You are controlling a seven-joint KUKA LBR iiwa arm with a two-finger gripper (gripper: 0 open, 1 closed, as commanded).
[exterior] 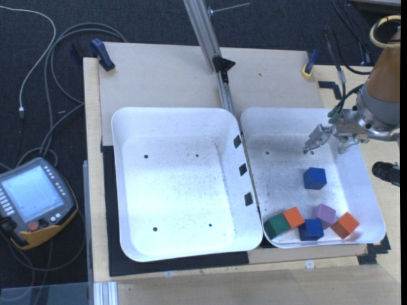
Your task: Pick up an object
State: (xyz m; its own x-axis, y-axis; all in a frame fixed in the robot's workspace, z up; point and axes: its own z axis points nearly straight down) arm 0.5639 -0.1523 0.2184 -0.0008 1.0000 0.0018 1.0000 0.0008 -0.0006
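My gripper (328, 145) hangs over the far part of the right bin (273, 138), its two fingers spread open with nothing between them. A blue cube (315, 178) lies alone on the bin floor just in front of the gripper, apart from it. Along the bin's near edge sits a cluster: a green cube (276, 225), an orange cube (293, 216), a second blue cube (311, 229), a purple cube (326, 213) and another orange cube (345, 225).
The left bin (127, 132) sits beside the right one, with a ridge between them. A slanted metal pole (202, 24) rises at the back centre. A teach pendant (32, 199) and cables lie off the bench at left.
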